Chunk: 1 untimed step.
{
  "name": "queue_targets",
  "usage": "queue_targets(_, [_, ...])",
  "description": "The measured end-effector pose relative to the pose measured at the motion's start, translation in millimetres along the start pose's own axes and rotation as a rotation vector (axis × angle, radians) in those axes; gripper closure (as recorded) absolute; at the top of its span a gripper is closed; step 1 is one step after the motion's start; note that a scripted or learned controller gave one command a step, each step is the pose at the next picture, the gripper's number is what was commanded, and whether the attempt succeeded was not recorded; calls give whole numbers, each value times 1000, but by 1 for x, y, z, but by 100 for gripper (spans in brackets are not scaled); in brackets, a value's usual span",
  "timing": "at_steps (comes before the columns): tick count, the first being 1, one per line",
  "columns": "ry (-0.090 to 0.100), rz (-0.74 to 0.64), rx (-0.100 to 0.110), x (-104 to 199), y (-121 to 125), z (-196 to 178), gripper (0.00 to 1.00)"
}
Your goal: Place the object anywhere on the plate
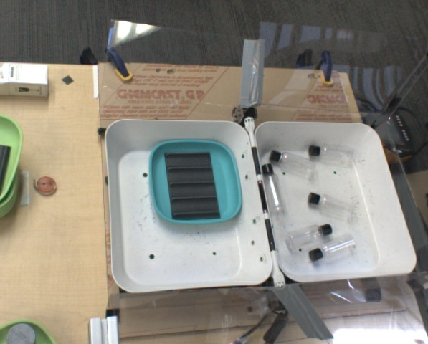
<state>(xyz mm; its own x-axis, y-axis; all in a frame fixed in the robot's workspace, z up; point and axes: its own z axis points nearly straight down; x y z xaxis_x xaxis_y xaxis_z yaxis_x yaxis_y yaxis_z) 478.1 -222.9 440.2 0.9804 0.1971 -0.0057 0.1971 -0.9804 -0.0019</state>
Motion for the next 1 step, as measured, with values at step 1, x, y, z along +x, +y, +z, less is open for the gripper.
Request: queue_targets(1, [0, 0, 0, 0, 0, 0, 0])
